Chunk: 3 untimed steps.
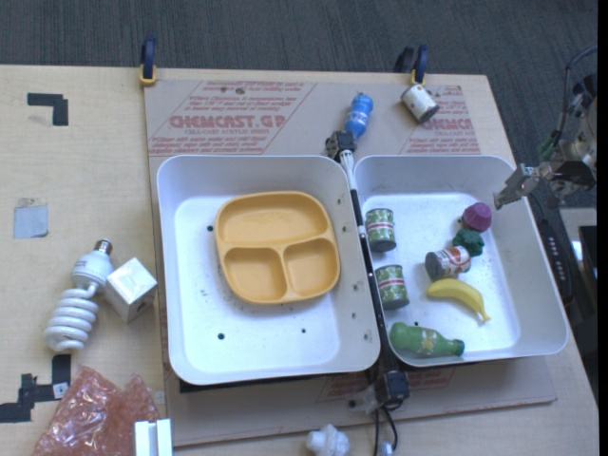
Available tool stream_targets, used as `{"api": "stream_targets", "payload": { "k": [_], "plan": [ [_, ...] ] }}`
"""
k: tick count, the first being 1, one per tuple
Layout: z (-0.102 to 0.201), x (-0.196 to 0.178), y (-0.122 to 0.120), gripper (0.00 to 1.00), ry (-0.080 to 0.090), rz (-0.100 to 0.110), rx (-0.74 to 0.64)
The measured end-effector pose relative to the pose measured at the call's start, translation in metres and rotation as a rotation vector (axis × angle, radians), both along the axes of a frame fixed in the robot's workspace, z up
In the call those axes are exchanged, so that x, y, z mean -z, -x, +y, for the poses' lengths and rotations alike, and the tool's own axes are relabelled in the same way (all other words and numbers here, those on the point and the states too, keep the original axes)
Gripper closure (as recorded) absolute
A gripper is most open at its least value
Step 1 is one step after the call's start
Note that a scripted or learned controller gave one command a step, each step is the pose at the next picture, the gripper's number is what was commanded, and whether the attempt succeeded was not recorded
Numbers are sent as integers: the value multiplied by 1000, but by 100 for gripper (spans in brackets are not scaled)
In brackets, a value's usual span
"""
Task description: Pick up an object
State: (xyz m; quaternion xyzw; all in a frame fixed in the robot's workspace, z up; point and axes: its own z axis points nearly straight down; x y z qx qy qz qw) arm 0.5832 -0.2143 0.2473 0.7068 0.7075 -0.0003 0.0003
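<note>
The right bin [532, 326] holds two green-labelled cans [380, 228] [390, 286], a purple and green toy [474, 224], a small can lying on its side [448, 261], a banana [459, 297] and a green bottle [426, 340] lying near the front wall. My gripper [513, 188] hangs at the bin's far right rim, up and to the right of the purple toy, with nothing seen in it. The arm behind it is mostly cut off by the right edge of the view.
A yellow divided plate [277, 246] lies in the left bin [180, 331]. Outside the bins are a spiral light bulb [76, 302], a white cube [131, 284], a blue bottle [358, 114], a small can [418, 102] and a red plastic bag [90, 416].
</note>
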Motion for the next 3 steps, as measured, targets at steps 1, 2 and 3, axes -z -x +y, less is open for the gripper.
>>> {"api": "stream_targets", "payload": {
  "k": [1,2,3],
  "plan": [
    [42,117,-76,0,0,0,-1],
    [82,155,-30,0,0,1,1],
    [35,155,15,0,0,0,2]
  ]
}}
